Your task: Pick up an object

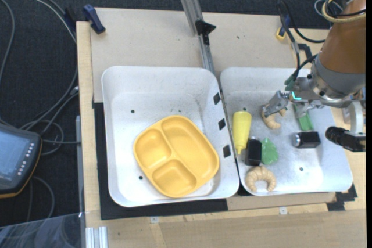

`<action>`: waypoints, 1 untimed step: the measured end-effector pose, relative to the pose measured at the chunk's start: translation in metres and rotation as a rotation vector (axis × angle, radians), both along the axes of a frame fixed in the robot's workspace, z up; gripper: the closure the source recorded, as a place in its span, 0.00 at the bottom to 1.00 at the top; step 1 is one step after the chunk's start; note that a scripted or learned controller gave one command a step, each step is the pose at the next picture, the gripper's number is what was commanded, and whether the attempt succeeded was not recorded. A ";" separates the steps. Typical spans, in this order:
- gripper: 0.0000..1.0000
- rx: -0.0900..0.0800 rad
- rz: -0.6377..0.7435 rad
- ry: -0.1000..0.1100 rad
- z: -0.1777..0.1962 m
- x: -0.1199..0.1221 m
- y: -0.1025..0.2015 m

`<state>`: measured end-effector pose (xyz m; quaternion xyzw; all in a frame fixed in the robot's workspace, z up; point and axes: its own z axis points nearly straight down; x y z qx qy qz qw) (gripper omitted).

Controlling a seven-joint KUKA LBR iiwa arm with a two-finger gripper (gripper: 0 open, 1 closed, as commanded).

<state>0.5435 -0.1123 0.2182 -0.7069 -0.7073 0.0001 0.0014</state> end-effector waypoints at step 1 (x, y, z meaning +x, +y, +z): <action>0.00 0.001 -0.002 0.005 -0.048 -0.009 -0.004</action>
